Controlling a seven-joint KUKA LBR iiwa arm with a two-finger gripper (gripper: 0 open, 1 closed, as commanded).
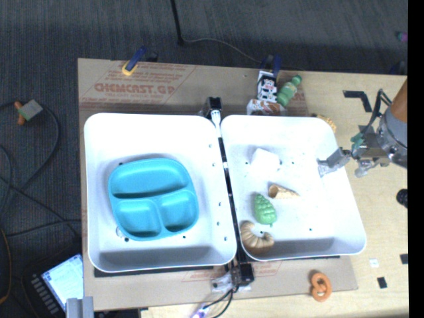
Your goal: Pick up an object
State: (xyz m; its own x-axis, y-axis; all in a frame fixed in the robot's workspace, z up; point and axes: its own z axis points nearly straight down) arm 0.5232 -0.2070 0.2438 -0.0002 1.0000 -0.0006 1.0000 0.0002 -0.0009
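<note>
The right bin (344, 234) holds a white block (264, 159), a small tan cone (283, 191), a green knobbly toy (264, 209) and a brown ring-shaped pastry toy (256, 237) near its front left corner. My gripper (346, 167) hangs over the bin's right side, to the right of the cone and well apart from every object. Its fingers (329, 163) are spread open with nothing between them.
The left bin (99, 177) holds a blue divided tray (154, 197). Behind the bins stand a small printed box (265, 93) and a green toy (287, 91). An orange ring (320, 285) lies on the bench in front of the right bin.
</note>
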